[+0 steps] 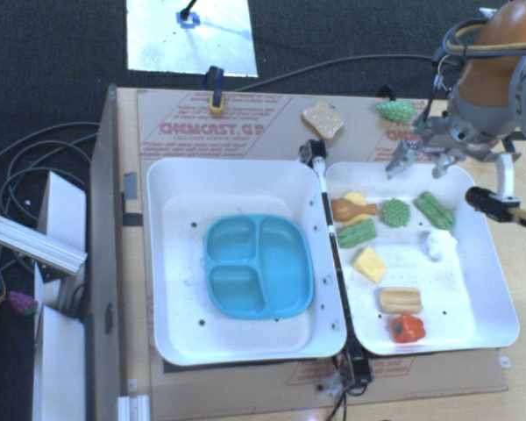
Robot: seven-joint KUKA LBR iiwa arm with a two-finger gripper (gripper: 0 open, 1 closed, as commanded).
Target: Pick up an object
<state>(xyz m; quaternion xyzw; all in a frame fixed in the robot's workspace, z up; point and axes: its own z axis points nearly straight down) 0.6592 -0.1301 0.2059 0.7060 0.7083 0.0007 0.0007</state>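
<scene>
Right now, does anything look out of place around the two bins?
Yes. Two toy foods lie outside the bins on the board behind them: a slice of toast near the divider and a green bumpy piece near the end effector. The other toys sit inside the right bin.

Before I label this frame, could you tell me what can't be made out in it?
- Gripper, camera view: the fingers are blurred, so their spacing is unclear.
- Arm: cut off by the right edge.
- White item in the right bin: too pale against the bin to identify.
</scene>
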